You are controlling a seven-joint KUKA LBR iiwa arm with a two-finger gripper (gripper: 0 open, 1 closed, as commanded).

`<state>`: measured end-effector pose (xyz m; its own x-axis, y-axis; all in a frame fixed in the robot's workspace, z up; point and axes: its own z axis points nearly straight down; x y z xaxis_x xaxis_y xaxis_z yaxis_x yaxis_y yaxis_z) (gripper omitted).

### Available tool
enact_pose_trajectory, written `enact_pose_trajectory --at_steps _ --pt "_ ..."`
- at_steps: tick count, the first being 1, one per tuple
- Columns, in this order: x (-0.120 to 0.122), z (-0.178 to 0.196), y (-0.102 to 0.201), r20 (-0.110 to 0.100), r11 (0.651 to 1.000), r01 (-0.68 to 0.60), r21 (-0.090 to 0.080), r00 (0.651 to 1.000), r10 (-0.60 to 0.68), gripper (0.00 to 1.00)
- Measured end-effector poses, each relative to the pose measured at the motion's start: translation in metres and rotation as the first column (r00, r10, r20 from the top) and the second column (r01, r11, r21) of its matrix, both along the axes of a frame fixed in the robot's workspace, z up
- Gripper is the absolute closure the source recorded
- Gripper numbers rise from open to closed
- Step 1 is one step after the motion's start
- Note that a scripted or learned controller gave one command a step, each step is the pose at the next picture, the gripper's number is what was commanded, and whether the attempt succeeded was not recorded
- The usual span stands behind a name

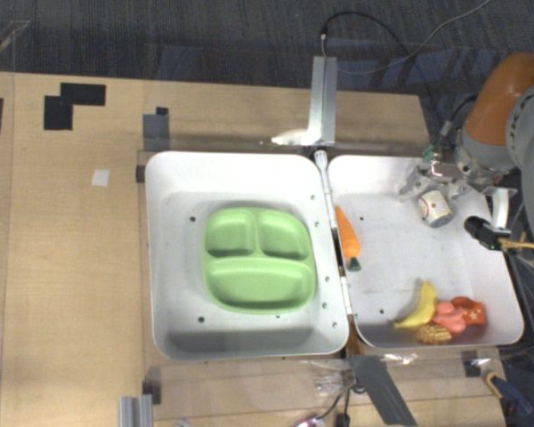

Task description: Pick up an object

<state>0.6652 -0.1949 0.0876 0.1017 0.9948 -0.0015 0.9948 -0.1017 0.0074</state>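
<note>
My gripper hangs over the far right corner of the right bin, below the arm's orange band. A small white cylinder with a dark end sits right under it, and I cannot tell whether it is gripped. An orange carrot with a green tip lies along the bin's left wall. Bunched in the near right corner are a yellow banana, a red and pink toy and a small tan piece.
The left bin holds a green divided plate in its middle. A metal post stands behind the ridge between the two bins. Bare white floor lies in the middle of the right bin.
</note>
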Motion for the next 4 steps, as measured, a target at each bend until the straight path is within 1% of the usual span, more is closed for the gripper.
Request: enact_pose_trajectory --at_steps 1,2,3,4 --pt "0.003 0.014 0.001 0.007 1.000 -0.007 -0.004 1.000 0.007 1.00" --pt "0.006 0.001 0.013 0.001 0.999 -0.047 -0.001 0.999 0.047 1.00" --pt "0.009 0.015 0.014 0.009 0.999 -0.052 -0.004 0.999 0.052 1.00" --pt "0.006 0.107 0.076 0.002 0.984 -0.178 0.000 0.984 0.178 1.00"
